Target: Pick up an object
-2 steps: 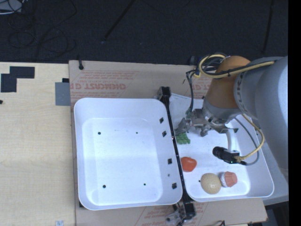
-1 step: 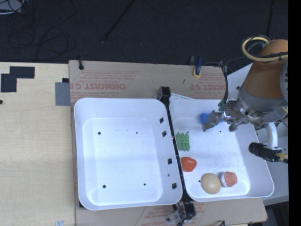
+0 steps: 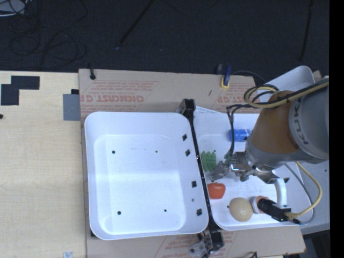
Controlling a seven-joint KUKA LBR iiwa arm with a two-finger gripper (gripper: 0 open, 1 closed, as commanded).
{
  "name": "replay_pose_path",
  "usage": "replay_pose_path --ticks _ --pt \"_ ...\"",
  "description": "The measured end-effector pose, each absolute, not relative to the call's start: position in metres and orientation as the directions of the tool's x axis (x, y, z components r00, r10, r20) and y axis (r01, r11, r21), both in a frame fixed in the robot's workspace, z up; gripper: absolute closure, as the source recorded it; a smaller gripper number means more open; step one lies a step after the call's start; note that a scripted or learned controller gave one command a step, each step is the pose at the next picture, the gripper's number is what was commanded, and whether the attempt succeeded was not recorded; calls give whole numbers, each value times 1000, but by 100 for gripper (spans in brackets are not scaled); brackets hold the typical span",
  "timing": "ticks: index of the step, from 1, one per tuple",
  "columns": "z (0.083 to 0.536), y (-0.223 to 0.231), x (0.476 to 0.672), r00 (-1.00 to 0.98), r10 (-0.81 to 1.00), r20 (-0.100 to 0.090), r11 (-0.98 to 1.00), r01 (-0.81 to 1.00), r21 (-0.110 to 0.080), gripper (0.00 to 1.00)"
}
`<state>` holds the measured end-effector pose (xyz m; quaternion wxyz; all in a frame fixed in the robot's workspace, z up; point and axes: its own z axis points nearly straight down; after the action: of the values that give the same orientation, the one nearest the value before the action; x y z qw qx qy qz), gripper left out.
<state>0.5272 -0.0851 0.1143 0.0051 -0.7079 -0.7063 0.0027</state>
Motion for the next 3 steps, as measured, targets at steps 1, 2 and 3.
replay_pose_path --ticks 1,2,3 --pt "86 -113 584 -3 1000 -1 3 1000 0 0" --pt "87 -165 539 3 1000 1 -3 1000 -6 0" --pt "87 -85 545 -6 1000 5 6 1000 -5 0"
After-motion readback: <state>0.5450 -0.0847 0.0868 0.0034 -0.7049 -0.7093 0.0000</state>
